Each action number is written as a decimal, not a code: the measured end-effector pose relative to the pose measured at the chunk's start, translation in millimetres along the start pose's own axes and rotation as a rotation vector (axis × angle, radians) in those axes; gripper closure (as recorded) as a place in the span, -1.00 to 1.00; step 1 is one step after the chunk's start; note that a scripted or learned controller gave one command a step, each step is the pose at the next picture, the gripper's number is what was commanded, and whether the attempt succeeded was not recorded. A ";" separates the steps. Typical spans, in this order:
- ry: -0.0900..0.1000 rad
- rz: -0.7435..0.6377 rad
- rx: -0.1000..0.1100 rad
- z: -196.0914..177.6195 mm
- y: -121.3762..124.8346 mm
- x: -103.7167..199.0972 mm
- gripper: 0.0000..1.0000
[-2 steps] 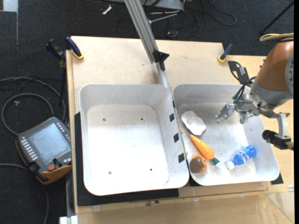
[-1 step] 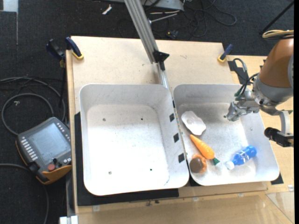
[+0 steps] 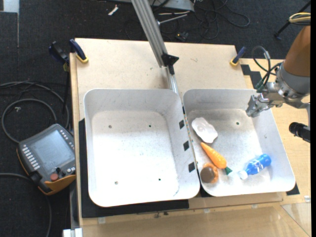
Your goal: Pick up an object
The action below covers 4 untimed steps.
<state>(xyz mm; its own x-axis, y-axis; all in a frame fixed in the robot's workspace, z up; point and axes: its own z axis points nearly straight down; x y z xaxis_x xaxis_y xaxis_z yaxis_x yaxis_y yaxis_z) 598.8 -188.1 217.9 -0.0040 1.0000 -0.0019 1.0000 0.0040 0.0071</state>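
Evidently the end effector (image 3: 253, 107) hung over the upper right corner of the right bin (image 3: 276, 147), near its rim, and whether it stood wide or narrow I could not tell from this slant. Nothing sat beneath it. The candidates lay well apart from it toward the bin's lower left: a white lump (image 3: 204, 130), an orange carrot (image 3: 214, 156) just below that, a brown ball (image 3: 209, 174) close against the carrot's lower end, and a blue bottle (image 3: 256, 165) off to the right. The bottle looked the best pick, standing apart from the cluster; descending centred across its narrow width should avoid nudging it away.
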 end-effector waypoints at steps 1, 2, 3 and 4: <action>-0.001 0.001 0.001 -45.0 1.6 -6.3 1.00; 0.000 0.001 0.003 -63.0 2.8 -6.2 1.00; 0.003 -0.004 0.008 -45.6 12.3 45.0 1.00; 0.004 -0.005 0.007 -48.6 16.2 100.5 1.00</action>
<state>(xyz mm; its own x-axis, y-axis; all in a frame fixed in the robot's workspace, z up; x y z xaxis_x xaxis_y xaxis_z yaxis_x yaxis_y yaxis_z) 614.2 -87.5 266.4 -0.0086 1.0000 0.0017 1.0000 0.0086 0.0000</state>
